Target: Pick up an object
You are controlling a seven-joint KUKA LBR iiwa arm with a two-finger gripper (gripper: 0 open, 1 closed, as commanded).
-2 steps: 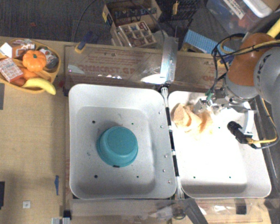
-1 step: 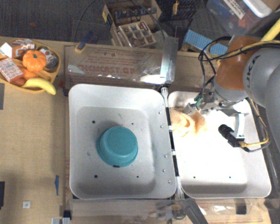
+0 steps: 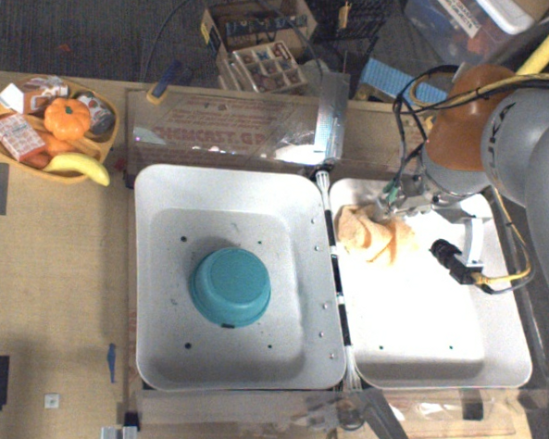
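Right now the grey arm with its orange band (image 3: 466, 124) reaches in over the right-hand shallow white bin (image 3: 433, 354), and its end effector (image 3: 398, 201) sits low at that bin's far left corner, directly above or against a pale tan, soft-looking lumpy object with an orange streak (image 3: 366, 233). Whether the end effector is open, closed or gripping cannot be told, because the wrist and cables cover it. The tan object lies close to the wall that divides the two bins, and it appears to be the thing the arm is going for. The other candidate, a round teal plastic bowl turned upside down (image 3: 232, 286), rests in the middle of the left-hand white bin (image 3: 164, 198), well apart from the arm. To do this step well, the descent should probably be centred on the thickest part of the tan object rather than its thin orange edge, since a soft thing is likely to slip out if pinched at a fringe. The bin wall just beside it leaves little room on that side, so the approach should stay vertical. Closing firmly before any lift, then rising straight up, would show clearly if the grasp took. A black cabled part (image 3: 450, 257) hangs near the object and could snag on it.
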